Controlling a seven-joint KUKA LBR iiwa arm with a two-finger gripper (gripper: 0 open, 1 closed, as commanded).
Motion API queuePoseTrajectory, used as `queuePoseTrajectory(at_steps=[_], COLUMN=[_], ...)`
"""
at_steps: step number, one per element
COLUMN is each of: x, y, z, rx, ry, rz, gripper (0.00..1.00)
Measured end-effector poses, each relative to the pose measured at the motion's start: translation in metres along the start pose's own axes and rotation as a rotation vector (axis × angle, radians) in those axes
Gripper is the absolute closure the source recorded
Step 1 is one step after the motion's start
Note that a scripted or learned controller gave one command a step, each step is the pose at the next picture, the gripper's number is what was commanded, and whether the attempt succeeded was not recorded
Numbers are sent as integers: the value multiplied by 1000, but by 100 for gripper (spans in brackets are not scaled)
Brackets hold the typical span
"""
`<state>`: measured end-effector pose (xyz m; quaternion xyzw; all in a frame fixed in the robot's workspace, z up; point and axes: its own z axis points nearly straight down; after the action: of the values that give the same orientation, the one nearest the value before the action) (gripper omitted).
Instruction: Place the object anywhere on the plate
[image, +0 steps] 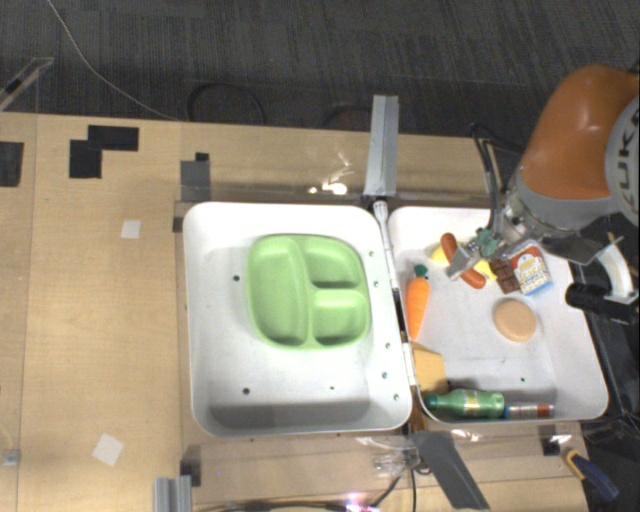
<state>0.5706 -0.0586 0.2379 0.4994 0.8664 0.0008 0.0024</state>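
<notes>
**Gripper among the toys, plate waiting**

Sitting alone in the left bin (210, 330), the green plate (305, 290) is rounded, with three compartments: one long section and two smaller ones.

The right bin (575, 375) holds the rest: one carrot (416, 304) along its left wall, one red sausage (460, 258), one tan round disc (516, 321), one small carton (530, 270), one yellow wedge (428, 366) and one green bottle (470, 404) lying along the near wall.

The gripper (470, 256) is over the sausage at the bin's far side; whether its fingers are apart or together cannot be told.
</notes>
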Motion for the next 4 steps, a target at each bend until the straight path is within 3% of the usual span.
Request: queuePoseTrajectory(at_steps=[1,2,3,4], x=[39,38,37,58], y=[32,32,35,99], z=[53,52,40,-27], rx=[-1,-2,-9,-7], ry=[2,0,-4,-4], rz=[-310,-308,-312,-631], gripper=[100,0,100,100])
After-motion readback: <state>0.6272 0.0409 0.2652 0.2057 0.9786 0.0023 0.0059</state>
